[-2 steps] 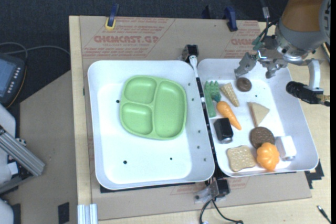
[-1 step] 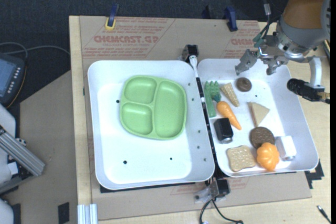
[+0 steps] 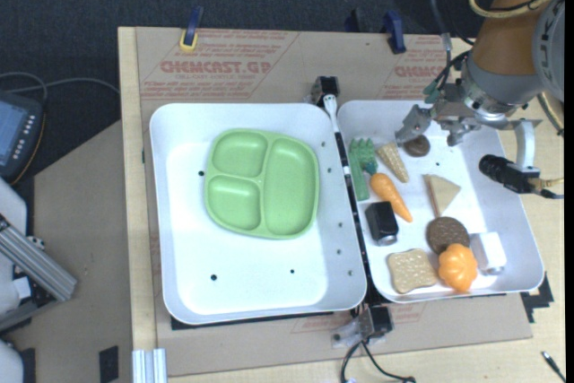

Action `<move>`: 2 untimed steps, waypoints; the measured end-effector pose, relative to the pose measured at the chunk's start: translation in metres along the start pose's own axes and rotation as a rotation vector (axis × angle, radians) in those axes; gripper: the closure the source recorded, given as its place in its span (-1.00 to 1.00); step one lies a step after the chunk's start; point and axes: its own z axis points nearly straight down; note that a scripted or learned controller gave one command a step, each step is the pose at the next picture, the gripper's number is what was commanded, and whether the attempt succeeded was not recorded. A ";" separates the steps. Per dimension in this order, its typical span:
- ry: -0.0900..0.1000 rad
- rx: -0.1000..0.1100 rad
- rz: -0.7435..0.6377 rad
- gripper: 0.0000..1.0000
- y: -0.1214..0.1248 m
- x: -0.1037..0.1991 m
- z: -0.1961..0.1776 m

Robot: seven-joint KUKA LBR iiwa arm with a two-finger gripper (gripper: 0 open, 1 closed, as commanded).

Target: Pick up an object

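My gripper (image 3: 437, 130) hangs over the back of the right bin (image 3: 531, 238), its two fingers spread apart with nothing between them. A small brown round piece (image 3: 415, 144) lies right at the tip of the left finger (image 3: 415, 123), outside the gap. In front of it lie a pale corn cone (image 3: 392, 161), a green leafy piece (image 3: 362, 164), an orange carrot (image 3: 391, 195), a black block (image 3: 382, 221), a tan wedge (image 3: 441, 190), a brown cookie (image 3: 447, 233), an orange pumpkin (image 3: 457, 266), a cracker (image 3: 411, 270) and a white block (image 3: 490, 250).
The left bin (image 3: 179, 274) holds a green divided plate (image 3: 264, 183). A black divider rail (image 3: 345, 184) runs between the bins. The grey arm with its orange band (image 3: 520, 4) comes in from the upper right, above the right bin's far corner.
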 end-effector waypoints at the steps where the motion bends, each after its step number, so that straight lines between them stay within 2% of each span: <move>1: 0.000 0.001 0.000 -1.00 -0.007 -0.006 0.048; 2: 0.001 0.000 -0.001 -1.00 -0.007 -0.005 0.094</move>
